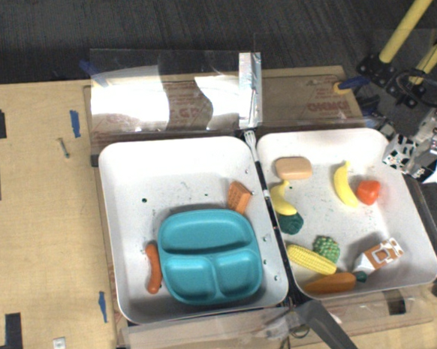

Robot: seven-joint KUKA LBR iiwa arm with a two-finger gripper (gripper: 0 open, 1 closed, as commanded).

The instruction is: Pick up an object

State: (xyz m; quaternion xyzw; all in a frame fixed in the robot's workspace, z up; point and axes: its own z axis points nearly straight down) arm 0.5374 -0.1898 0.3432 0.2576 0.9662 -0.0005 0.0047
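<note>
Okay, camera view: slanted look down on the wooden table with both white bins side by side.
Tool: at the far right edge, just outside the right bin's top-right corner and not over any of the objects. It's blurry and partly cut off, so I honestly can't tell if it's apart or together.
Left bin: mostly taken up by a teal divided tray sitting toward the front.
Sausage: orange, lying along the tray's left side, just beside it.
Waffle piece: orange, at the tray's top-right corner, near the wall between the bins.
Right bin: this one has most of the pickable stuff, all lying loose on the bin floor.
Bread roll: tan, top left of the right bin.
Yellow squash: right below the roll, touching a dark green lump.
Banana: upper middle, with a red tomato just beside it on the right.
Corn cob: front left, touching a green broccoli.
Carrot: along the front wall.
Small carton: front right, tilted.
</note>
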